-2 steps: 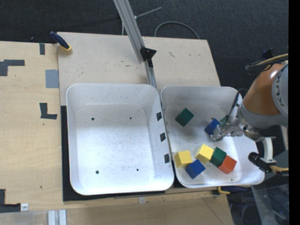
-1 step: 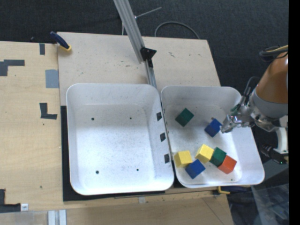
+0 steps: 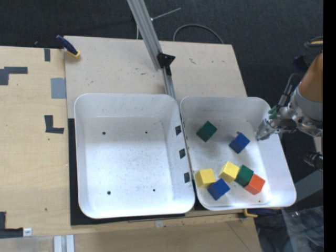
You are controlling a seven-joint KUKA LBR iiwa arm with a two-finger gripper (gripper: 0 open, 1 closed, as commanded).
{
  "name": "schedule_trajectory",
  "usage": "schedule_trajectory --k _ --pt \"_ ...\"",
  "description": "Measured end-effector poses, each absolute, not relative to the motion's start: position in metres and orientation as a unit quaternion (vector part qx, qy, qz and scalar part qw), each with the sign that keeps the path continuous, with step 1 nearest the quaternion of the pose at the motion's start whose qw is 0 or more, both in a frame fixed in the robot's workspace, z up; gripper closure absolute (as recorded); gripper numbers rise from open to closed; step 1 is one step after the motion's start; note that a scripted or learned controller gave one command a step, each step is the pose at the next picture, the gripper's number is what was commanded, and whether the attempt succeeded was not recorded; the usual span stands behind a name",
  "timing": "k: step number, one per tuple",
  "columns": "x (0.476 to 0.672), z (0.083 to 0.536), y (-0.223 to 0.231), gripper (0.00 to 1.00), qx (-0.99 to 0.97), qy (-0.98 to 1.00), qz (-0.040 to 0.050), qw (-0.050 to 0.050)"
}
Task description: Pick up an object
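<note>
Over the right bin's far right rim (image 3: 273,140), the gripper (image 3: 264,130) hangs at the end of the grey arm (image 3: 310,96), which reaches in from the right. It carries nothing, and whether it is released or clenched I cannot tell, since it is small and partly lost against the white wall. Nearest to it lies a blue cube (image 3: 239,142), just inside the rim and apart from the others, so it looks the easiest to pick. A dark green cube (image 3: 207,131) sits alone further left. Toward the near edge a cluster crowds together: two yellow cubes (image 3: 229,170) (image 3: 206,177), a second blue cube (image 3: 218,188), a green cube (image 3: 244,175) and an orange-red cube (image 3: 255,184), several touching, which probably leaves little room around them. Beyond stands the left bin (image 3: 79,140), and a metal rail (image 3: 147,28) slants across the bench (image 3: 31,104).
</note>
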State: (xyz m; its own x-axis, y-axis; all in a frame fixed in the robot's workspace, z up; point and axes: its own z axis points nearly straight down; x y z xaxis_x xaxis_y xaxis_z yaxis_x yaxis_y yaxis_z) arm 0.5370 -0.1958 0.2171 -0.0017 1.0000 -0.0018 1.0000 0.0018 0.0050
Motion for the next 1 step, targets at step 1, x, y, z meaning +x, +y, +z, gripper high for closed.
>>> schedule_trajectory --k 1 --pt "0.5591 0.2151 -0.1419 1.0 0.705 0.71 0.0006 -0.001"
